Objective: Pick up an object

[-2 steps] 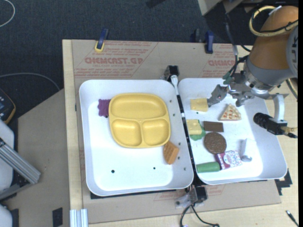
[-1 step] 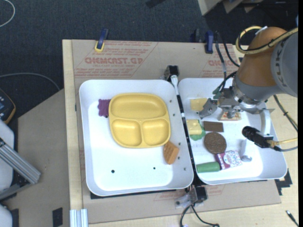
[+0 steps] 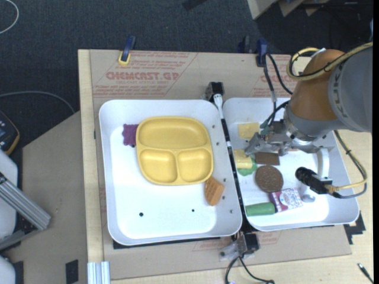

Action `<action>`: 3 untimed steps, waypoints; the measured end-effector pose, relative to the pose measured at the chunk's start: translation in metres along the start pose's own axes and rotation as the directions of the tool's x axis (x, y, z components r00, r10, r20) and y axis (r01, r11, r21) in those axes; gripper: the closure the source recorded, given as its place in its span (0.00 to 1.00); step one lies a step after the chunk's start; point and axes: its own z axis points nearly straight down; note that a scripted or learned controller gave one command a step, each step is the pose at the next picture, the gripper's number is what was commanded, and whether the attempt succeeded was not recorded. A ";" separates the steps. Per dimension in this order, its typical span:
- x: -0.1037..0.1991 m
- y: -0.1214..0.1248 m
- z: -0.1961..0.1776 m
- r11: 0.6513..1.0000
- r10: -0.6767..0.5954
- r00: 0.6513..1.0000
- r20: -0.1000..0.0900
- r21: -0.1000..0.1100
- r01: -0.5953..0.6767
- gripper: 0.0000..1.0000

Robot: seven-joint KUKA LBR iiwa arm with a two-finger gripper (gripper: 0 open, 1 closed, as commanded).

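In the camera view, the tool (image 3: 266,145) hangs low in the right bin (image 3: 337,215), right over a small brown block (image 3: 267,157), likely to grab it. I cannot tell how the tool is set. A round brown cookie (image 3: 269,178) lies at six o'clock from it. The yellow tray (image 3: 174,149) fills the left bin (image 3: 160,223).

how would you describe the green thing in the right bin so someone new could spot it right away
Start at the right bin, the one the arm reaches into. Along its near edge, by the wall shared with the left bin, lies a short green cylinder on its side. It is the only green item there, just below the brown disc and left of the pink packet.
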 end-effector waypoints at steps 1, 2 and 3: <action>0.001 0.003 0.014 1.000 -0.002 1.000 -0.003 -0.011 0.002 0.00; 0.002 0.006 0.002 1.000 -0.002 1.000 -0.003 -0.019 0.002 1.00; -0.004 0.009 -0.061 1.000 -0.002 1.000 0.004 -0.013 0.002 1.00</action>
